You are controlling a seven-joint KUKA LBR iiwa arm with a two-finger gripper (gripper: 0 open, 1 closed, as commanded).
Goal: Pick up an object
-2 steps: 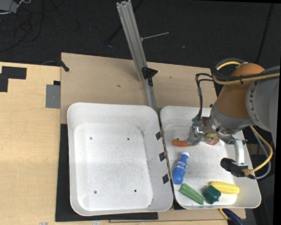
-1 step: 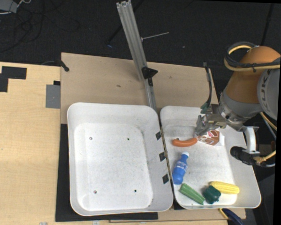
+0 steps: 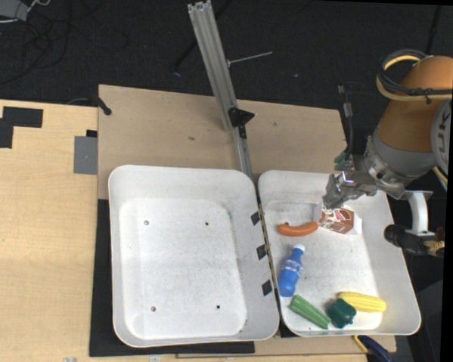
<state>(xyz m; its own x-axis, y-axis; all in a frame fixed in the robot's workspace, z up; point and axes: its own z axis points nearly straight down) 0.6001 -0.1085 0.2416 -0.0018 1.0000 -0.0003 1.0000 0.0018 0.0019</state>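
Note:
My gripper [image 3: 336,197] hangs over the back part of the right bin [image 3: 393,253], just above and touching the top of a small red and white packet [image 3: 339,219]. An orange sausage-shaped piece [image 3: 297,229] lies left of the packet. A blue bottle with a white cap [image 3: 290,271] lies near the bin's middle left. At the front lie a green pod-shaped piece [image 3: 309,311], a dark green block [image 3: 341,313] and a yellow corn cob [image 3: 362,302]. The finger gap is too small to make out.
The left bin [image 3: 126,209] stands beside the right one, their rims joined by black clips [image 3: 261,252]. A slanted aluminium bar [image 3: 217,70] rises behind the bins. The bench edge runs along the front.

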